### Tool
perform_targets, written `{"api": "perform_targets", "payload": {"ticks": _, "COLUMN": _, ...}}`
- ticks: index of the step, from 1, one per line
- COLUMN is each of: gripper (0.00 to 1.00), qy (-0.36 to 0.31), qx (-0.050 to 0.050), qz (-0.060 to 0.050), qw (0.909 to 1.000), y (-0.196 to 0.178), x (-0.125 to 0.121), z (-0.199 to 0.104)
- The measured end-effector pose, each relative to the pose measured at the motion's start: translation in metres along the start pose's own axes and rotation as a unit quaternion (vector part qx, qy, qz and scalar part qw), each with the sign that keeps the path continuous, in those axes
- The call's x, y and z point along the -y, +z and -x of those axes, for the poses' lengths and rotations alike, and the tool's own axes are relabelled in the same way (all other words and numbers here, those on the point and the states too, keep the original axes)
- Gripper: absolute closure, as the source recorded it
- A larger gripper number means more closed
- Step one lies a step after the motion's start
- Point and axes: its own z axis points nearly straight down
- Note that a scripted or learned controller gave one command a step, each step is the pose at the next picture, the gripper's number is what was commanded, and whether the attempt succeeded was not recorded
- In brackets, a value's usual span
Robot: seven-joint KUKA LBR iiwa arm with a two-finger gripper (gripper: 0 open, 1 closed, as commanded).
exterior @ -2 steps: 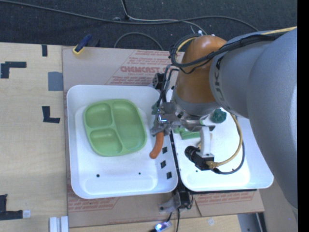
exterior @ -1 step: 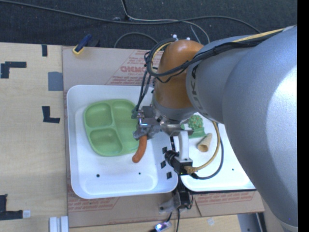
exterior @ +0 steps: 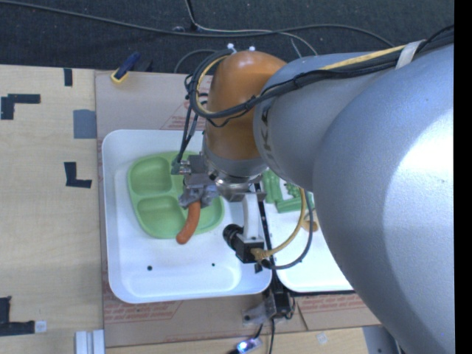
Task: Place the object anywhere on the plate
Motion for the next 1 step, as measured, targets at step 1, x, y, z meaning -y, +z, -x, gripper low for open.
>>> {"api": "perform_targets", "payload": {"ticks": 1, "gripper": 0.0, "qy": 0.001, "qx": 0.0, "qz": 0.0, "qw": 1.0, "y": 0.0003, "x": 0.0001, "z": 0.0011}}
